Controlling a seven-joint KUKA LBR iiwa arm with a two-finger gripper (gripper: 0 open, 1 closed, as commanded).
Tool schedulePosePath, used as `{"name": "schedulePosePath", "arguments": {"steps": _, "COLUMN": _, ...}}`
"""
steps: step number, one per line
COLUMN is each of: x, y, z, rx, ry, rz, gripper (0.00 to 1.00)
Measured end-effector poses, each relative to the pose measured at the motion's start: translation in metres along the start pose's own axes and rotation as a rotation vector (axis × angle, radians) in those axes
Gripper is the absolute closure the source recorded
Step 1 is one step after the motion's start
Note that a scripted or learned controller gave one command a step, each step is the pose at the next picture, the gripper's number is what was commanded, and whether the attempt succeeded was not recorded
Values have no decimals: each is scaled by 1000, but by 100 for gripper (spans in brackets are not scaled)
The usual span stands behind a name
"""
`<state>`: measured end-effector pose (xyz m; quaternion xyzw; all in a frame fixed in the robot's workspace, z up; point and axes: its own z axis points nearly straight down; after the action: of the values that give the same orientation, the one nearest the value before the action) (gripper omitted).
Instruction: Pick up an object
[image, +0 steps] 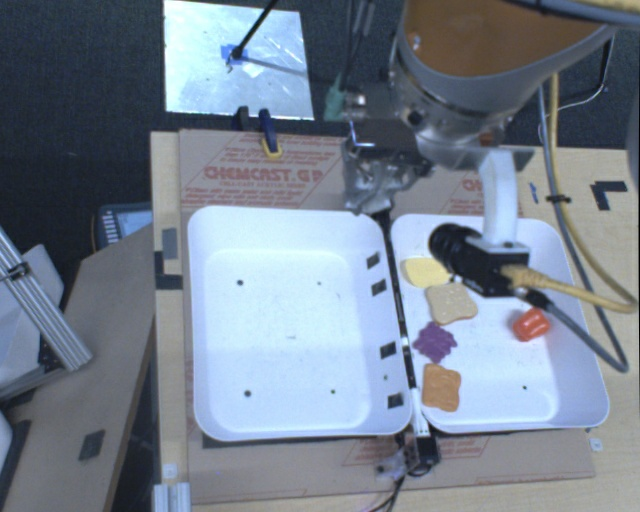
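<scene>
You can see the gripper (375, 190) hanging above the far end of the divider (397, 310) between the bins; how wide it stands cannot be told. Right of that divider lie a yellow piece (424, 271), toast slice (451, 302), purple piece (436, 342) and orange-brown piece (441, 387), whose long axis runs alongside it.

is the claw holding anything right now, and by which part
Cannot be told: the claw hangs over the far end of the divide between the bins, its tip too blurred to read. The toy food pieces lie in the right white bin.
</scene>
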<state>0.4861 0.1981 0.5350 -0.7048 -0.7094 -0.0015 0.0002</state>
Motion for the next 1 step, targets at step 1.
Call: {"name": "schedulePosePath", "arguments": {"steps": 1, "x": 26, "y": 11, "z": 0, "rx": -1, "ry": -1, "rz": 1, "gripper": 100}}
